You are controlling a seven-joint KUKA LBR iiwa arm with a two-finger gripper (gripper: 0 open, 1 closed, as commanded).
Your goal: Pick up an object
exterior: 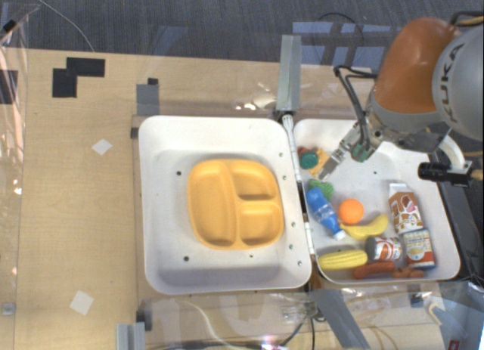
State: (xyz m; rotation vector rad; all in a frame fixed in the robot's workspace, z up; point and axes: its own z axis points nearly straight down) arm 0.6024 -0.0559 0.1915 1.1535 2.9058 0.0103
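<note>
My gripper [328, 167] hangs low over the upper left part of the right bin [446, 212], reaching down and to the left from the orange-banded arm [412, 65]. Its tip sits just right of a green round toy [309, 161] and just above a small green leafy toy [323, 187]; I cannot tell whether it touches either. Nothing shows held in it. Below lie a blue bottle [323, 212], an orange ball [351, 210], a banana [367, 227] and a corn cob [342, 259].
A yellow divided plate [236, 203] lies in the left bin [162, 190]. The right bin's lower right holds a can [387, 249], two small cartons [406, 211] [418, 249] and a red sausage [386, 270]. A metal divider [287, 76] stands between the bins.
</note>
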